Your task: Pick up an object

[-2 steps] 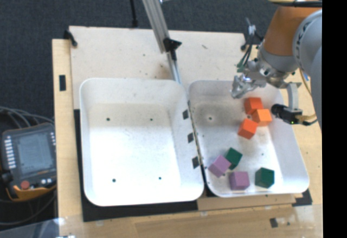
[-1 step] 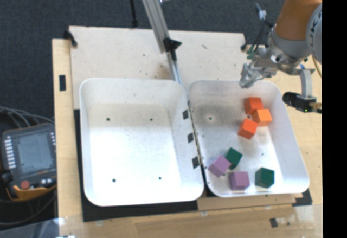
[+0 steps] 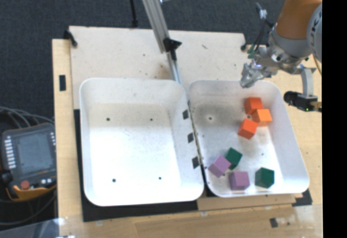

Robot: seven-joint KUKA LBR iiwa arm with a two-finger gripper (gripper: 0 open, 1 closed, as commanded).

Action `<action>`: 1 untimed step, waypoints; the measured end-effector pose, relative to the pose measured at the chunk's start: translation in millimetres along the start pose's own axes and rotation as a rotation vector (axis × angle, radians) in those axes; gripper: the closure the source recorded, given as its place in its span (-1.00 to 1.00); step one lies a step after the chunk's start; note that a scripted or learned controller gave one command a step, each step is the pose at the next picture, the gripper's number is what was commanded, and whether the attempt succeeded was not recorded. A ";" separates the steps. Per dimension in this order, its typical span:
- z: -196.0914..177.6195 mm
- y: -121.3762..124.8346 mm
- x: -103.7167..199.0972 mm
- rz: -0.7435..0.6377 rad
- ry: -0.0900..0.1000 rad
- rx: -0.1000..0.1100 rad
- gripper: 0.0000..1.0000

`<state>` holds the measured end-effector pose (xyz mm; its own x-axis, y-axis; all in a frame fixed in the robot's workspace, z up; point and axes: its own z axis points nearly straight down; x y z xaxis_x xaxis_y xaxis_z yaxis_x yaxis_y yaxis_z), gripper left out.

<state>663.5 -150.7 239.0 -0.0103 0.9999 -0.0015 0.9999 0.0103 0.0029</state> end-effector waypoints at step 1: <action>9.0 -22.4 51.1 0.005 0.002 0.004 1.00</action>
<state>640.6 -99.9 229.8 -0.0057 1.0000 0.0004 1.0000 0.0057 -0.0010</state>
